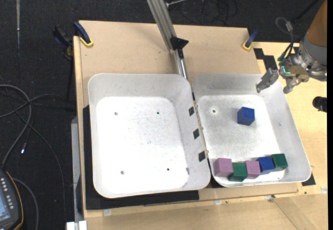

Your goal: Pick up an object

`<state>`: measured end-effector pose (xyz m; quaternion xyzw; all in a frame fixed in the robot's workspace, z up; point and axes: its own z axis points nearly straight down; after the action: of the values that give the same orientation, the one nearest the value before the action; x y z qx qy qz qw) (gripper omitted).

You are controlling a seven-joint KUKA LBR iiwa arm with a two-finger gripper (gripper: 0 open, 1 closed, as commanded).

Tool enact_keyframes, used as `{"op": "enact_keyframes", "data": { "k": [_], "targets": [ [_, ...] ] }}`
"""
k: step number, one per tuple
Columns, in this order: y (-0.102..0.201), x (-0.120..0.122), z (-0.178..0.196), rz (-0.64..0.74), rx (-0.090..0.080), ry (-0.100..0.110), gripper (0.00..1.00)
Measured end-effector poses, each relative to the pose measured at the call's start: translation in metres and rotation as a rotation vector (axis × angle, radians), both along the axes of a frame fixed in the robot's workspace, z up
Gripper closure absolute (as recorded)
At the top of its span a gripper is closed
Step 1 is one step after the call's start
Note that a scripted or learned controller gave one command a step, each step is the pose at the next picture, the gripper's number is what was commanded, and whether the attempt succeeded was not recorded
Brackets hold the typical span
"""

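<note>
The gripper [278,81] hangs over the far right corner of the right bin [291,135], its two fingers spread apart with nothing between them. The arm [318,36] enters from the right edge of the scene, grey with its orange band above the wrist. The likeliest target, a lone blue cube [246,115], sits on the floor of the right bin, near its middle and slightly toward the far side, well apart from the gripper and to its left and nearer. Five more cubes lie in a touching row along the near wall of the same bin: a purple cube [223,166], a green cube [239,171], a second purple cube [253,167], a second blue cube [266,163] and a dark green cube [280,161]. The left bin [99,119] holds no objects that can be made out. Risks as judged: a descent from the present position would meet bare bin floor or the sloped bin wall, closing on nothing. The lone cube appears turned at an angle, so fingers set askew to its faces could nudge it aside. The packed row leaves no finger room between neighbours, and the near wall crowds any approach.
</note>
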<state>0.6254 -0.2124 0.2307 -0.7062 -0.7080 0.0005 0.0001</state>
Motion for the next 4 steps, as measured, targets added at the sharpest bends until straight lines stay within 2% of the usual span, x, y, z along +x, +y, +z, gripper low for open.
{"op": "enact_keyframes", "data": {
  "k": [1, 2, 3, 4],
  "targets": [
    [0.017, 0.001, -0.119, 0.000, 0.003, 0.007, 0.00],
    [0.061, -0.016, -0.135, 0.003, 0.000, -0.002, 0.00],
    [0.059, -0.016, -0.125, -0.003, 0.000, -0.002, 1.00],
    [0.127, -0.093, -0.032, 0.004, 0.003, -0.004, 1.00]
  ]
}}
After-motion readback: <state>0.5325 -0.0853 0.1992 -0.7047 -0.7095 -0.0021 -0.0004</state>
